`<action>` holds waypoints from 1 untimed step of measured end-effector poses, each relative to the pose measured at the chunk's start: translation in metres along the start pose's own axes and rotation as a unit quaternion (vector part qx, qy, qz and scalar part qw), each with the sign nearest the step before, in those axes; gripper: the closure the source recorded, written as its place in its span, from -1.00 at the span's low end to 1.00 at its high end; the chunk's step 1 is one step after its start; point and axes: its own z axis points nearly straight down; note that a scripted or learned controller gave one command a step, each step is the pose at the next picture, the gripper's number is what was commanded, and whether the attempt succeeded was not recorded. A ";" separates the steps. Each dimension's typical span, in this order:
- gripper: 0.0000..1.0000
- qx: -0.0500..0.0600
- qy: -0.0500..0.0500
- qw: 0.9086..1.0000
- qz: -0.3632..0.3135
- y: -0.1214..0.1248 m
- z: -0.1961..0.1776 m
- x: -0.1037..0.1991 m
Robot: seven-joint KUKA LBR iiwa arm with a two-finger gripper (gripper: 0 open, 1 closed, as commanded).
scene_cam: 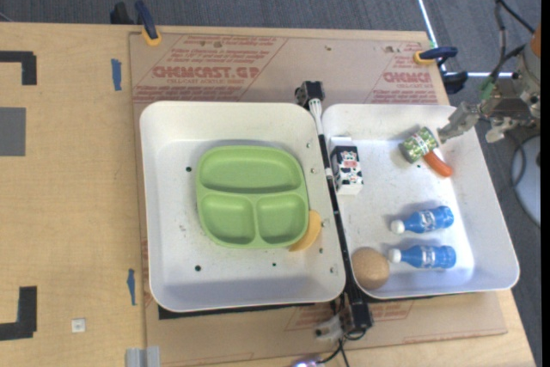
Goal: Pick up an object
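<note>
Over the right bin's [490,211] far right corner, the claw [450,126], finger state impossible to tell, reaches toward a green can [418,144] lying just left of it, long axis pointing at the claw.

Green tray [251,195], two blue bottles [425,220], tan ball [371,267], white bins [163,185].

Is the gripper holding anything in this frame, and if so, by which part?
It cannot be told. The gripper sits at the green can beside the carrot in the right bin, but no object shows between its fingers.
</note>
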 end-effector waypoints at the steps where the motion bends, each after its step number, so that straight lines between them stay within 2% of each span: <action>1: -1.00 0.000 0.000 0.998 -0.064 0.072 0.141 -0.004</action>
